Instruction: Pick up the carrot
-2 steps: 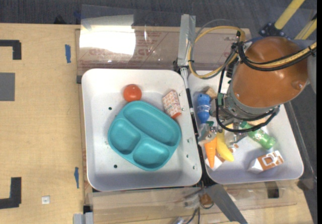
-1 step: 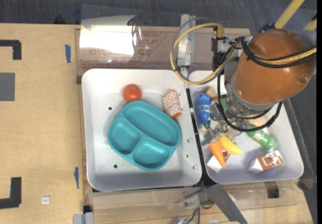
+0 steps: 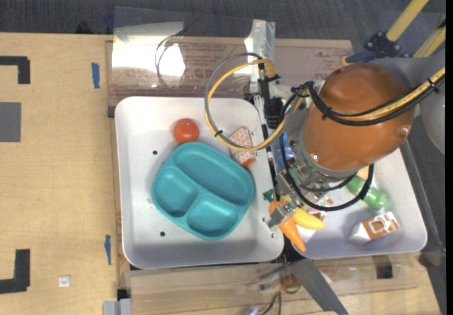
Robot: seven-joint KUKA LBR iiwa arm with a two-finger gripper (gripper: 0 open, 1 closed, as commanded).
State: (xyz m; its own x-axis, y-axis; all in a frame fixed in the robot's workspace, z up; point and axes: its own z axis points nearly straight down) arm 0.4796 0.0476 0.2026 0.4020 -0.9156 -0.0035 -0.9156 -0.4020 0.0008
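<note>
The carrot (image 3: 293, 233) is orange and lies slanted at the front left corner of the right bin (image 3: 414, 236), its tip pointing toward the front rim. A yellow piece (image 3: 309, 219) touches its right side. My gripper (image 3: 282, 206) hangs directly over the carrot's upper end, below the orange wrist band (image 3: 357, 119). The wrist and cables hide where the gripper meets the carrot, so I cannot tell whether it has hold of it.
The left bin (image 3: 134, 186) holds a teal divided plate (image 3: 204, 190), a red tomato (image 3: 186, 129), a small patterned packet (image 3: 241, 138) and a small orange-red item (image 3: 246, 159). In the right bin a green item (image 3: 373, 197) and a small white-and-orange box (image 3: 375, 227) lie right of the gripper.
</note>
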